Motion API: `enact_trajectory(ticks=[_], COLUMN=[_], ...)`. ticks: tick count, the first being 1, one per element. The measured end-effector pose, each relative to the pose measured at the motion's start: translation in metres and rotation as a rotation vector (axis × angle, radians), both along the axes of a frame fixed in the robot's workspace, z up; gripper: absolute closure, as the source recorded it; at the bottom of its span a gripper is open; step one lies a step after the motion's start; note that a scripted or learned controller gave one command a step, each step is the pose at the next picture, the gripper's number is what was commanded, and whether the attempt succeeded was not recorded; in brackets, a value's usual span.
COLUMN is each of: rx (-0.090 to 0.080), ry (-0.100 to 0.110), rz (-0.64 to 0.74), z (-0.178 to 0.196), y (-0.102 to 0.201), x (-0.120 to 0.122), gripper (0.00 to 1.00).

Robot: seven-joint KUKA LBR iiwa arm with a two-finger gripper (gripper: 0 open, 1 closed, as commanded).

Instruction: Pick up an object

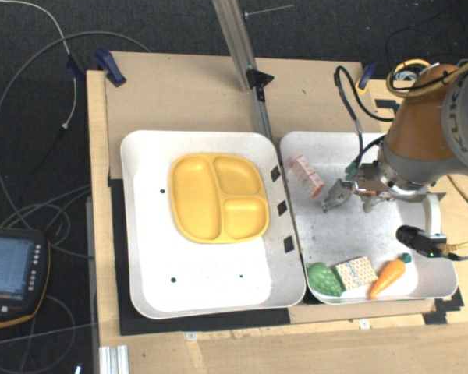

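My gripper (352, 199) hangs over the middle of the right bin (335, 232), its two fingers spread apart with nothing between them, so it is open. Just to its left lies a small red and white packet (306, 174), close to the left fingertip but apart from it. Along the bin's front wall sit a green lump (324, 279), a checkered block (354, 272) and an orange carrot toy (386, 277), all well in front of the gripper.
A yellow divided plate (218, 195) lies in the left bin (148, 232). A metal post (238, 29) slants up from behind the bins. Black clips (281, 207) line the wall between the bins. Cables (351, 100) trail at the back right.
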State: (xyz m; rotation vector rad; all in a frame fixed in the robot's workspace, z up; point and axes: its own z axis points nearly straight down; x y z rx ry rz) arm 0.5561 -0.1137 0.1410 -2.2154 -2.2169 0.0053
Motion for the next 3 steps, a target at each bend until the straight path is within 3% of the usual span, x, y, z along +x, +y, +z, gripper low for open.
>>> enact_trajectory(ticks=[1,2,3], rx=[0.0,-0.001,-0.004], ry=[0.0,-0.008,-0.015], rz=[-0.001,-0.001,0.001], z=[-0.052,-0.037,0.027], y=[0.001,0.001,0.001], x=[-0.001,0.001,0.001], gripper=[0.0,1.0,1.0])
